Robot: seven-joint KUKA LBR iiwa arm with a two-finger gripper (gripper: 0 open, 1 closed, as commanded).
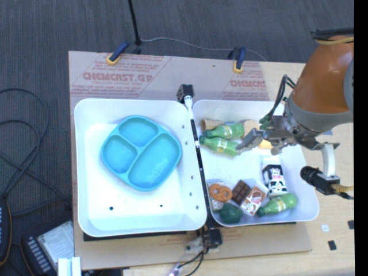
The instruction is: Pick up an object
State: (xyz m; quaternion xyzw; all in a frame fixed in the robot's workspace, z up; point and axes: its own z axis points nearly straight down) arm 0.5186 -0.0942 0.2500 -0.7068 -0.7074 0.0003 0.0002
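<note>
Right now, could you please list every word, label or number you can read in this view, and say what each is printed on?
"CHEMCAST GP": red print on the brown board behind the left bin.
"CHEMCAST": the same red print, cut off by the arm, on the board behind the right bin.
Black-and-white carton in the right bin: markings too small to read.
Snack packets at the bin's front: print too blurred to read.

A brown board [172, 76] printed with red lettering covers the bench. Two white bins sit on it side by side: the left bin [92, 211] toward nine o'clock, the right bin [307, 209] toward three.
</note>
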